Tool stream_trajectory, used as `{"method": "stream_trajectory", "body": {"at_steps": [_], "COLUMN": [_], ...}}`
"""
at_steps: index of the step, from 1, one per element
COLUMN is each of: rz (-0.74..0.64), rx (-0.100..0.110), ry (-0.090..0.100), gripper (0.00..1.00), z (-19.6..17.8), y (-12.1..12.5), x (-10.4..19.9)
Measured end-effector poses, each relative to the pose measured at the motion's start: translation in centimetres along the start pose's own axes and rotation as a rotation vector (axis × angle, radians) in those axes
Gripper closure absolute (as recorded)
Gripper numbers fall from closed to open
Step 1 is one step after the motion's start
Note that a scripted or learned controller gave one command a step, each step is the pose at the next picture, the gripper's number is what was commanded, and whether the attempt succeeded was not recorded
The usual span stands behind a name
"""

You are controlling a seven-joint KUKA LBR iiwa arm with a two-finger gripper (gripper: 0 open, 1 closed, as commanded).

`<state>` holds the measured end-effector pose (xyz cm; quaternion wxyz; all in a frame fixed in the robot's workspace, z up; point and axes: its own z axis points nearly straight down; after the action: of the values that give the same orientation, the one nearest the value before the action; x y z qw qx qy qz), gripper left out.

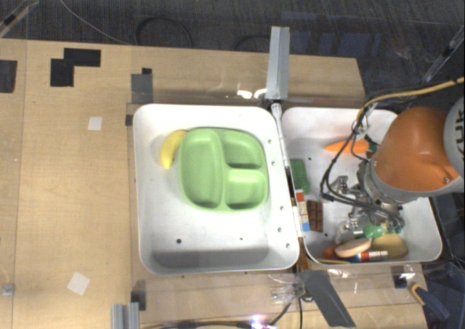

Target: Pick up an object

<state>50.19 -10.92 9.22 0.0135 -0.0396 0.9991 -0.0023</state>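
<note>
**Many little things under the arm in the right bin**

Several small things lie in a heap at the lower right of the frame, in the near corner of the right bin point(434, 242). There is a pink and tan sausage-shaped toy point(354, 248), a tan piece point(392, 245) beside it, a small green thing point(373, 232) and a thin red stick point(376, 256) along the bin's near wall. The sausage toy lies long ways, left to right across the picture.

The gripper point(361, 223) is right above this heap, touching it or just over it. The heap sits just below the gripper in the picture, toward the bottom edge. I cannot tell how the gripper stands, because the big orange band point(413, 153) and the wires hide it. I cannot see anything held.

I think the next move depends on this: the arm needs to close across the toy's short side, not along its long side.

Farther up in the same bin lies an orange carrot toy point(341, 147). Along the bin's left wall are a green piece point(297, 175) and a brown block point(314, 213).

In the left bin point(156, 248), in the middle of the frame, a green tray with sections point(221, 168) lies beside a yellow banana point(170, 148), touching it.
</note>
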Motion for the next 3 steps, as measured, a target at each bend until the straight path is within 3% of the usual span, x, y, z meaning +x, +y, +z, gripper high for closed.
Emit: {"method": "stream_trajectory", "body": {"at_steps": [1,2,3], "rz": [-0.438,-0.436,-0.436], "rx": [-0.007,-0.003,-0.003], "ry": [0.010,-0.007,-0.006], "gripper": [0.00,1.00,0.00], "z": [0.6,-1.0,-1.0], "y": [-2.2,-2.1,-2.1], "x": [-10.6,-11.2,-11.1]}}
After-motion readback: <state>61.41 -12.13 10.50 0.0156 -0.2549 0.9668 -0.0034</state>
